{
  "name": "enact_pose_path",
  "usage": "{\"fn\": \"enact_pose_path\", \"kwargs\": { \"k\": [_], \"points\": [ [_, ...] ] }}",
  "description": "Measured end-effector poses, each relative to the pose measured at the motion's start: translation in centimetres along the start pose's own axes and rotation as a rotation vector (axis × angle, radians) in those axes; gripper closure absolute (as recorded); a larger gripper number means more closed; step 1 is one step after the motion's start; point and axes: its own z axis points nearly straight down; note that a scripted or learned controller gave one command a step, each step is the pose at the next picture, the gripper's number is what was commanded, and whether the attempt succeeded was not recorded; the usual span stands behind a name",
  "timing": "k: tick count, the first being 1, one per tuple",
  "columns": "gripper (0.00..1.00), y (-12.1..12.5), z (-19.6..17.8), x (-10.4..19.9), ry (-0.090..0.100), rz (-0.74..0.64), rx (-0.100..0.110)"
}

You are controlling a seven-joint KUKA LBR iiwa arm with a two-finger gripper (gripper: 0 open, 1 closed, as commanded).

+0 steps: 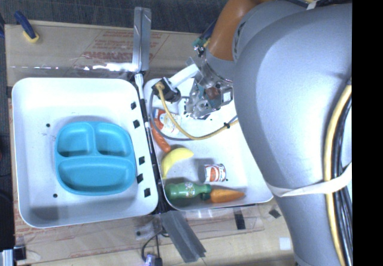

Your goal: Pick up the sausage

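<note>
The sausage (160, 138) is a thin orange-red piece lying along the left wall of the right bin (254, 184), just above a yellow fruit (176, 158). My gripper (202, 102) hangs over the back part of the right bin, to the right of the sausage and higher in the view, apart from it. Cables and the wrist body crowd the gripper. A yellow cable (179, 130) loops down from the wrist toward the sausage.
The right bin also holds a small can (215, 173), a green bottle (187, 191) and an orange carrot (227, 195) near its front edge. The left bin (30, 199) holds a blue divided plate (94, 158). My arm's grey bulk covers the right side.
</note>
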Motion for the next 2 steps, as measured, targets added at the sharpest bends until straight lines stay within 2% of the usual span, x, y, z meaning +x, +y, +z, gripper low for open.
{"fn": "enact_pose_path", "kwargs": {
  "k": [1,2],
  "points": [
    [1.0,-2.15,-3.52,-0.29,0.003,-0.132,-0.003],
    [1.0,-2.17,-4.41,-0.28,0.001,-0.136,0.0]
  ]
}}
